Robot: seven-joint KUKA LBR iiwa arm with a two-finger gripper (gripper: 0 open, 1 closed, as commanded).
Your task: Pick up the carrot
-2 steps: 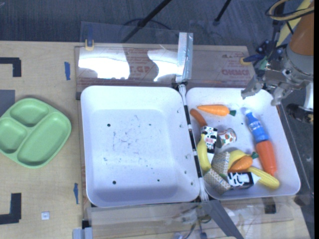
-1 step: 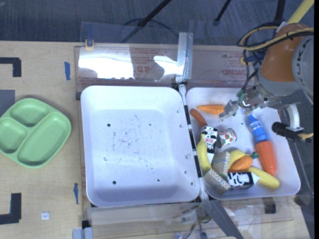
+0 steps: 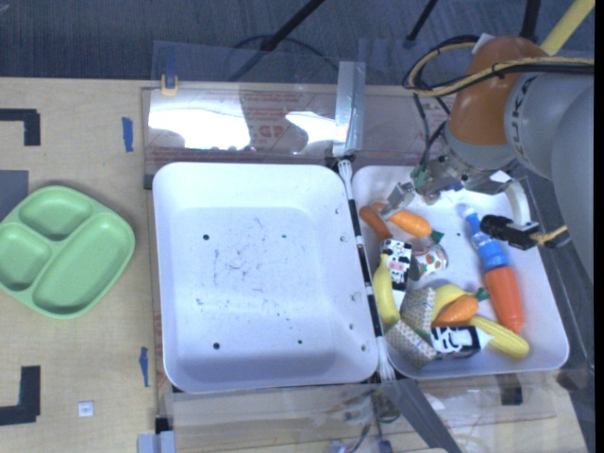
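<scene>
Carrot [image 3: 454, 307] lies in the right bin [image 3: 552, 333], in its near half, approx. mid-width. Small orange body w/ a green tuft at one end. Long axis runs roughly left-right across the view, slightly tilted. The green end points right and a bit toward the far side, and the orange end points left and toward the near rim.

It sits in a tight clutter. A yellow piece [image 3: 442, 295] touches its upper left. A black-and-white block [image 3: 455, 340] lies just below it, a yellow corn-like piece [image 3: 502, 338] to the lower right, and a grey mesh-looking item [image 3: 412, 324] to the left. A long orange-red item [image 3: 508, 295] w/ a blue bottle top [image 3: 479, 242] lies just to the right, its long axis near-to-far. A banana [image 3: 384, 295] lies along the bin's left wall, and a cow-patterned block [image 3: 397, 258] sits above it.

Further back in the same bin are two more orange pieces: an oval one [image 3: 410, 223] and a darker one [image 3: 374, 220] beside it.

Tool [image 3: 422, 186] hangs over the bin's far-left part, just beyond the oval orange piece and well apart from the carrot. Whether it's released or clenched: can't tell.

Arm [image 3: 528, 111] comes in from the upper right, orange band up top. Left bin [image 3: 179, 253] sits alongside. A green divided plate [image 3: 61, 250] rests on the counter [image 3: 66, 347] at far left.
</scene>
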